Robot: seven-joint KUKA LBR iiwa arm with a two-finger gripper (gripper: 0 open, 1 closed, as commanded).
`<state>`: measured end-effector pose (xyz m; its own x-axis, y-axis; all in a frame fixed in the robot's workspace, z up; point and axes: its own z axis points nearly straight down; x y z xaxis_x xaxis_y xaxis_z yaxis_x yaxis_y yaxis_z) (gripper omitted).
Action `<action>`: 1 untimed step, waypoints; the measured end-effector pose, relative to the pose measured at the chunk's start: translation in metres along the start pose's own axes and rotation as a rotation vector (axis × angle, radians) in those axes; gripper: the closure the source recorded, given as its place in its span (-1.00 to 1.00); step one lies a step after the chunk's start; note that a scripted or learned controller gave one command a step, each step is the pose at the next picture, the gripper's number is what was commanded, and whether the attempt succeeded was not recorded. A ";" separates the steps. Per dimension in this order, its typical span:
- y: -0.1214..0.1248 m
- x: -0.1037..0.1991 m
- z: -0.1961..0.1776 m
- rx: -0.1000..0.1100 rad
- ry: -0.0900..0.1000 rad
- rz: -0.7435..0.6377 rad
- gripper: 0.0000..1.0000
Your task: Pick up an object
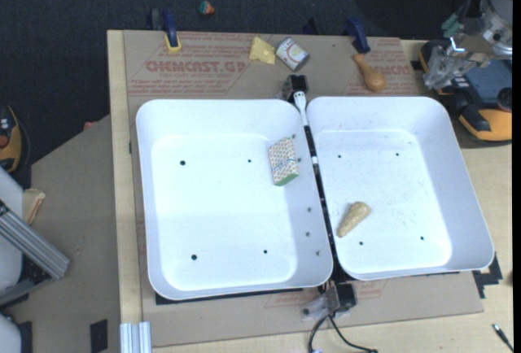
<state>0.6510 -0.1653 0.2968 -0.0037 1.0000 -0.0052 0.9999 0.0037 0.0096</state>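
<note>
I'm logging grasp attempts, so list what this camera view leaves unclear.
- Gripper: sits at the camera view's right edge, off the bins; blur hides whether it grips anything.
- Arm: cut off by the right edge.
- Patterned packet in the left bin: print too small to read.
- Tan cone-shaped piece in the right bin: too small to identify.
- Small items behind the bins: too small to name.

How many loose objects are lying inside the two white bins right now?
2. A patterned packet lies in the left bin, by its right wall. A tan cone-shaped piece lies in the right bin, lower left part.
</note>
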 end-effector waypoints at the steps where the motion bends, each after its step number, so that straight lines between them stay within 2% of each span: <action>1: 0.001 0.000 -0.011 -0.003 -0.002 -0.001 1.00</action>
<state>0.6516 -0.1652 0.3076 -0.0043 1.0000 -0.0071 0.9999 0.0044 0.0128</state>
